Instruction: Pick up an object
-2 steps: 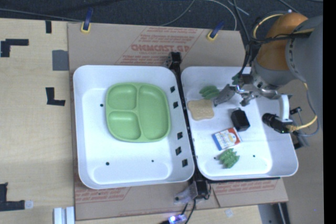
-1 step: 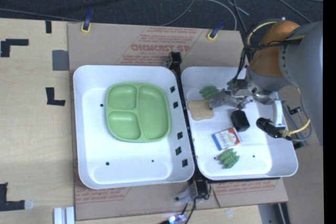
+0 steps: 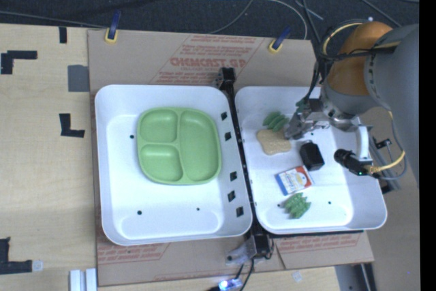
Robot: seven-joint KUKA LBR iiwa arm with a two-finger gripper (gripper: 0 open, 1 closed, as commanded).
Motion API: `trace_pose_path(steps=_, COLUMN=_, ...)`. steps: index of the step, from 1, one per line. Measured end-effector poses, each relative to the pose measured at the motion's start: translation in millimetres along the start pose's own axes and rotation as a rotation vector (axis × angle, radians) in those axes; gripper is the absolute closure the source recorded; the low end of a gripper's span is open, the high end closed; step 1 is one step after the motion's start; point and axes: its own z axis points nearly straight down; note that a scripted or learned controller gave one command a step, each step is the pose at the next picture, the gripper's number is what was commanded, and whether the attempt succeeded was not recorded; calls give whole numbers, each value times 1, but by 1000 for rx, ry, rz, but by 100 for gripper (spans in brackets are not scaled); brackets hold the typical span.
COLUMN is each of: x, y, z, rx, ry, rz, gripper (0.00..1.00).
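Note:
The right bin (image 3: pixel 340 218) holds several small objects: a tan flat piece (image 3: pixel 273 142), a green leafy piece (image 3: pixel 275 120) behind it, a black block (image 3: pixel 313 155), a small card with blue, white and red print (image 3: pixel 294 180), and another green piece (image 3: pixel 297 205) near the front. My gripper (image 3: pixel 298 125) hangs low over the bin's back part, just right of the tan piece and the rear green piece. Nothing shows between its fingers.
The left bin (image 3: pixel 112 167) holds a green divided plate (image 3: pixel 180 145). Black clips run along the divider between the bins (image 3: pixel 234 146). The arm's grey body and orange band (image 3: pixel 361 65) lean over the right bin's far right side. Cables trail behind.

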Motion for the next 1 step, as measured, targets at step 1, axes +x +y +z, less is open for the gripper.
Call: trace_pose_path(steps=1, x=-5, y=7, z=-46, rx=4, ry=-3, rz=2, gripper=100)
